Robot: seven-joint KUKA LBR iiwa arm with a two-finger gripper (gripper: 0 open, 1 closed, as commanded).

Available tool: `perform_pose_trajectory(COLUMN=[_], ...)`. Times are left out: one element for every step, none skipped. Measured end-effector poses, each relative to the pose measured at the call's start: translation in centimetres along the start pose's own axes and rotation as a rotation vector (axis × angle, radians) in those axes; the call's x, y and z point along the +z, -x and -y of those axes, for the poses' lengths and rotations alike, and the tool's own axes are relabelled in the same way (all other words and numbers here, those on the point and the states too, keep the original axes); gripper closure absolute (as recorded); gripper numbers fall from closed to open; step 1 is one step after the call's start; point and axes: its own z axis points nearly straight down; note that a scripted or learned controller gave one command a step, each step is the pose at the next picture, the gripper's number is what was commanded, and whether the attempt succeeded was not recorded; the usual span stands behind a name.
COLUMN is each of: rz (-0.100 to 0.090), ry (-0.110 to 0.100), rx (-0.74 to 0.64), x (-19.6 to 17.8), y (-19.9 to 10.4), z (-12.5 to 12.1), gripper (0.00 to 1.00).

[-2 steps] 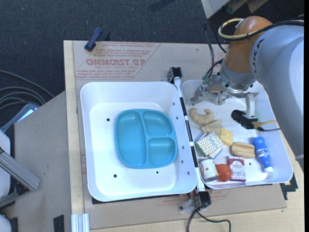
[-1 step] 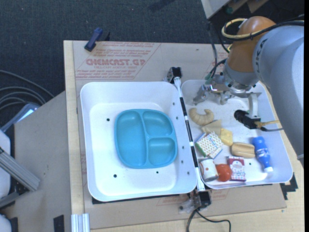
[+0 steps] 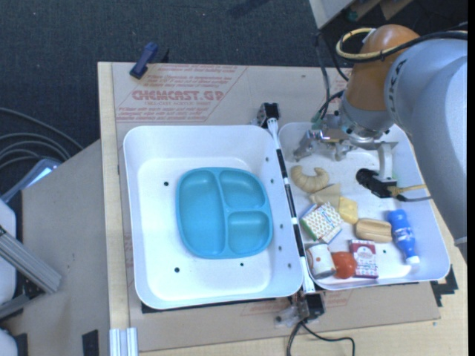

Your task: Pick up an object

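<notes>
Bins sit side by side: the left bin (image 3: 141,199) holds a blue divided plate (image 3: 223,212), the right bin (image 3: 438,254) a croissant (image 3: 310,178), a blue bottle (image 3: 403,234), a red box (image 3: 364,259) and other small toys. Claw (image 3: 343,141) hangs over the right bin's far end; I cannot tell its state.

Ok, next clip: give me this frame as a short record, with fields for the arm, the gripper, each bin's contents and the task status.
arm: over the far end of the right bin
gripper: low over the bin's far left corner, nothing seen held
left bin: blue divided plate
right bin: croissant, blue bottle, red box, patterned box, bread roll, other small items
task status: no object picked up yet
</notes>
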Motion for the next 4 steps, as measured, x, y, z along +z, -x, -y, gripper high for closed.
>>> perform_pose_trajectory(rz=[0.0, 0.001, 0.001, 0.0], ry=[0.0, 0.002, 0.002, 0.0], rx=[0.0, 0.001, 0.001, 0.0], x=[0.0, 0.0, 0.0, 0.0], y=[0.1, 1.0, 1.9, 0.0], z=[0.0, 0.0, 0.0, 0.0], gripper=[0.0, 0.0, 0.0, 0.0])
